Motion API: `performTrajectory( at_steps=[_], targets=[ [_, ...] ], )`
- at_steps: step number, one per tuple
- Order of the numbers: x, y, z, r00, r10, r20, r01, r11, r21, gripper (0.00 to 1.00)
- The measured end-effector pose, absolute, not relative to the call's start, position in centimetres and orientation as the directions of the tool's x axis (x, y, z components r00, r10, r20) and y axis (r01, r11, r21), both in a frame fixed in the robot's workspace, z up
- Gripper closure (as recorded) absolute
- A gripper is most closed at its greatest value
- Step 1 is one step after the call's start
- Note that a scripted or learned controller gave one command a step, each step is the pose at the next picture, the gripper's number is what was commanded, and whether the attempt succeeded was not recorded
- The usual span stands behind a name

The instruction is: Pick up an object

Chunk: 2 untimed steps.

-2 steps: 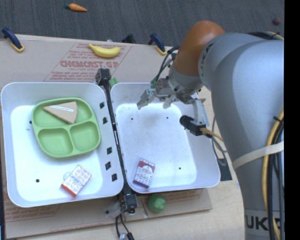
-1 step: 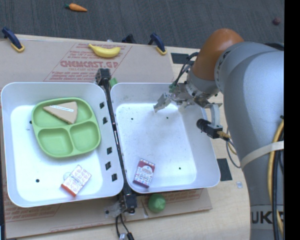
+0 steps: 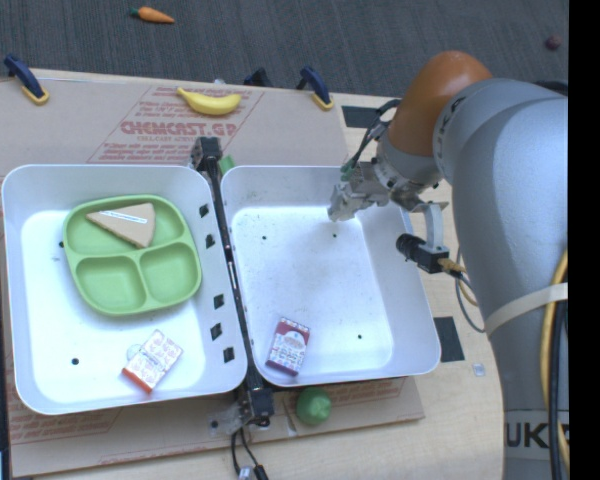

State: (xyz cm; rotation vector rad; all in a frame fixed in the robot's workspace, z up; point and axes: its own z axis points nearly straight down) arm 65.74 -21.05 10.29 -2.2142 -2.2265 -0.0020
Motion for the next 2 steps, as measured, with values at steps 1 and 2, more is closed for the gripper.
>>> performTrajectory(
  at_steps=[1,2],
  targets=[
    [65.7,-21.0,10.3,-0.006,1.000,0.002,1.000,0.006,-0.001,0.00],
    [65.7,-13.1,12.9,-0.008,1.000,0.001,1.000,0.008,-0.002,0.00]
  ],
)
